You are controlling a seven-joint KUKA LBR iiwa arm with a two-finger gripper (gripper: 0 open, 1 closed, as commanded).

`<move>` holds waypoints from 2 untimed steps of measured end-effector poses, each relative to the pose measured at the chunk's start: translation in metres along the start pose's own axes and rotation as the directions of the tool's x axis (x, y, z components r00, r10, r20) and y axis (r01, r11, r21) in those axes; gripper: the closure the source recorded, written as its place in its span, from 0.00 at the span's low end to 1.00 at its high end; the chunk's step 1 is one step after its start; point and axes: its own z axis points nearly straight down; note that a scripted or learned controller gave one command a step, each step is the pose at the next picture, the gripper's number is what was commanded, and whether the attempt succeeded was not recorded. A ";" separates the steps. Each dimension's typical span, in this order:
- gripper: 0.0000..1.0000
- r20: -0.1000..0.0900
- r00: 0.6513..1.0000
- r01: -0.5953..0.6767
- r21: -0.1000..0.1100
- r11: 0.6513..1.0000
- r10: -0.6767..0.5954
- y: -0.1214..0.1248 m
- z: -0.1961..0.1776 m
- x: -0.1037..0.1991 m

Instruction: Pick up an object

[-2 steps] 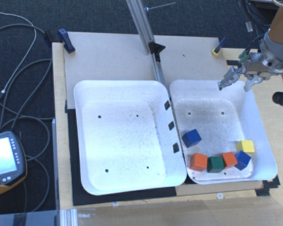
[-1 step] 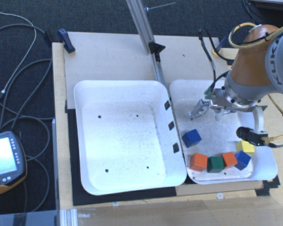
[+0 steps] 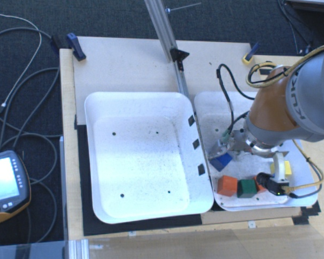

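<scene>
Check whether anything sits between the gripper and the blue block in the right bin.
Nothing visible does. The gripper is right above the blue block in the right bin; the orange block and green block lie off to the side.

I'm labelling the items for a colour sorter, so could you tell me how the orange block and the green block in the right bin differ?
The orange block is orange-red; the green block is dark green. The orange block lies nearer the left bin, the green block on the side towards the yellow piece. The orange block looks slightly larger. Both are blocky, sit side by side and seem to touch, near the front wall of the right bin.
</scene>
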 end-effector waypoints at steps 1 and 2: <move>0.00 0.002 1.000 0.001 -0.009 1.000 -0.001 0.002 -0.004 -0.001; 1.00 0.002 1.000 0.001 -0.012 1.000 -0.001 0.003 -0.015 0.000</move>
